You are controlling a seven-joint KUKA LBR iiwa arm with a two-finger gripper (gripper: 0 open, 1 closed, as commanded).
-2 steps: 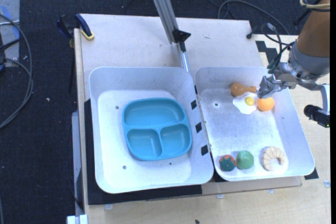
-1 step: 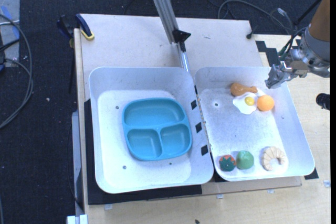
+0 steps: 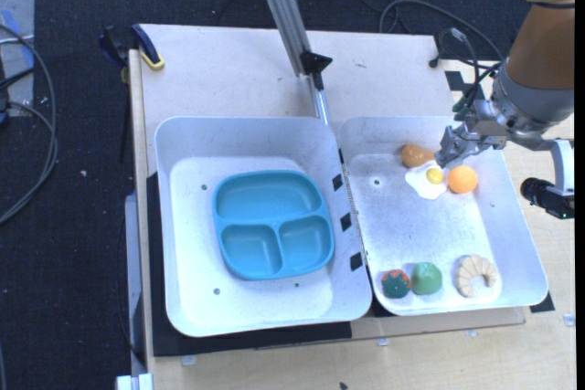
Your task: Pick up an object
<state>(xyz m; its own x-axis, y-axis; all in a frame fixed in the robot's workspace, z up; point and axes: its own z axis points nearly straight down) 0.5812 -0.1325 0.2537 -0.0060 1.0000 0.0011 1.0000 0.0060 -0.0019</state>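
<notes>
We find the tool (image 3: 450, 151) low over the right bin (image 3: 512, 224), near the tabletop's far right edge; whether it is released or clenched we cannot tell. Crowding it: a fried egg (image 3: 426, 182), an orange ball (image 3: 462, 180) and a brown piece (image 3: 416, 155). Along that bin's near edge lie a croissant (image 3: 477, 275), green (image 3: 426, 278) and red-green (image 3: 395, 283) pieces. A blue divided plate (image 3: 272, 224) occupies the left bin (image 3: 183, 196).

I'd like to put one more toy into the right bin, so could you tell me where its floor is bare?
The middle of the right bin is bare, between the fried egg above and the strawberry below. It is crowded at the top, where the pincer hangs by the brown piece and orange, and along the bottom: strawberry, green ball, croissant.
</notes>
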